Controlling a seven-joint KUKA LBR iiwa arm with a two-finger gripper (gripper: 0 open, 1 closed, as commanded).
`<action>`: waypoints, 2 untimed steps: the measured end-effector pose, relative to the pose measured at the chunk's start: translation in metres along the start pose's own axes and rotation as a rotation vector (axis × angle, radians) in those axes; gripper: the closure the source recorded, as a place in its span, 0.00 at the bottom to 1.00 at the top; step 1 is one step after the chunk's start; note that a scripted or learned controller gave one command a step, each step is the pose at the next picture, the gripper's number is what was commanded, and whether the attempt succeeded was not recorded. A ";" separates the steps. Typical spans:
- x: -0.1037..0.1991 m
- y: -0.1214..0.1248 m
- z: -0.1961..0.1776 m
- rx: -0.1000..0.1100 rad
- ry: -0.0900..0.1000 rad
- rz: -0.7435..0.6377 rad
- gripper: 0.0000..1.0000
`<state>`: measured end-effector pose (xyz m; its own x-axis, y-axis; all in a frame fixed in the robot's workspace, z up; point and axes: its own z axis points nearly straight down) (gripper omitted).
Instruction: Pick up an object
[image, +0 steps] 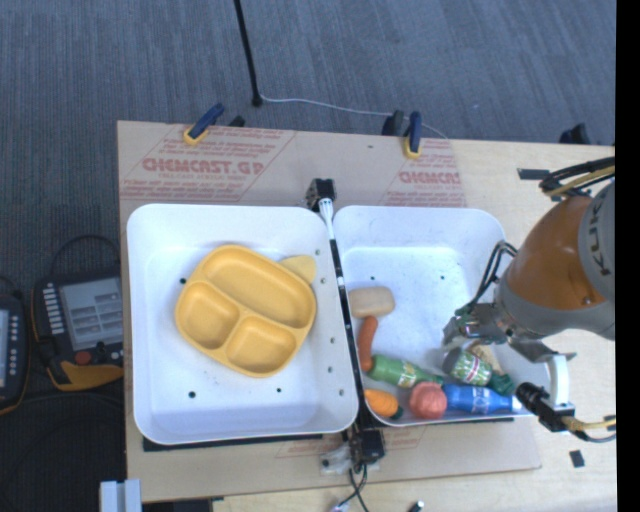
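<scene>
The right bin (420, 232) holds several toys along its near side: a tan bun (371, 300), a red-orange sausage (366, 343), a green bottle (399, 373), an orange piece (381, 402), a red ball-like fruit (428, 400), a blue bottle (481, 402) and a green-and-white can (469, 369). My gripper (468, 340) hangs low at the bin's right side, just above the can and close to it. The wrist's orange band (555, 262) hides the bin's right wall.
The left bin (150, 300) carries a yellow divided plate (247, 310) with a pale yellow piece (300, 267) at its far right corner. Clamps (204, 122) (412, 135) hold the board's far edge. A control pendant (82, 318) lies left of the bench.
</scene>
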<state>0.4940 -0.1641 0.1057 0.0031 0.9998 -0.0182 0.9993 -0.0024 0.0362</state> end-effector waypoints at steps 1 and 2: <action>0.000 0.000 0.000 0.000 0.000 0.000 0.00; -0.053 0.000 0.010 0.016 0.028 -0.013 0.00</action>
<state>0.4944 -0.2172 0.0964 -0.0108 0.9999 0.0095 0.9997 0.0106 0.0206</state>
